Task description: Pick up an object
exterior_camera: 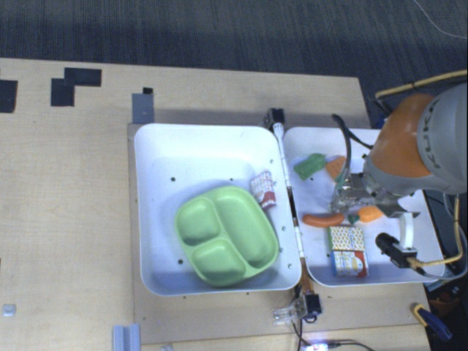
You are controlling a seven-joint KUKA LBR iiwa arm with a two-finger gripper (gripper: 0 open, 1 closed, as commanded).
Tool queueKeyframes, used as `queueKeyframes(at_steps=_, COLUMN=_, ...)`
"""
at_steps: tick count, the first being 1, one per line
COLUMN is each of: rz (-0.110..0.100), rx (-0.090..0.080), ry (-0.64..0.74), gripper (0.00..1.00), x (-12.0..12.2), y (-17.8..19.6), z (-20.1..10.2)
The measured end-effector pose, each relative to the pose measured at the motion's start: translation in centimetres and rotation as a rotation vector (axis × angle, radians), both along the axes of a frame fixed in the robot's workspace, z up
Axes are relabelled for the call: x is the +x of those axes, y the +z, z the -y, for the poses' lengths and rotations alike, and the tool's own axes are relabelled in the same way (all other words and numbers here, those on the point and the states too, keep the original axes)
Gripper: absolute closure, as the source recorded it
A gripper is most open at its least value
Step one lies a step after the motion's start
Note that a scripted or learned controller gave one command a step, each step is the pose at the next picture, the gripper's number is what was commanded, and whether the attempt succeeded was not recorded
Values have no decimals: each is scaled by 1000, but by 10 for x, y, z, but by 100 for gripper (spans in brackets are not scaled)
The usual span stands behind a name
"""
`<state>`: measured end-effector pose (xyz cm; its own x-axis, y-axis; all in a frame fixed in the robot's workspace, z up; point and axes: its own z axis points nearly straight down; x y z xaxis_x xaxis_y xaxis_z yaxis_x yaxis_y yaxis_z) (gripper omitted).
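My gripper (346, 200) is low in the right bin (420, 269), near its middle. Just below and left of it lies a long orange carrot-like piece (320, 220), whose right end reaches under the gripper. A small orange piece (372, 213) lies on the gripper's right side. A green piece (309, 164) and another orange piece (335, 168) lie further back in the bin. A printed yellow-and-blue box (347, 250) sits in front of the gripper. From this angle I see nothing clearly held.
The left bin (157, 196) holds a green divided plate (227, 234) and a small red-and-white packet (263, 190) by its right wall. The arm (417, 141) comes in from the right over the right bin's far corner. A black cable (342, 134) loops above the bin.
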<state>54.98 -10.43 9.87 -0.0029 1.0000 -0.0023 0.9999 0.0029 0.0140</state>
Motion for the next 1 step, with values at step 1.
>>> queueKeyframes(at_steps=1, rz=-8, rx=4, ry=3, gripper=100, x=81, y=87, z=-76)
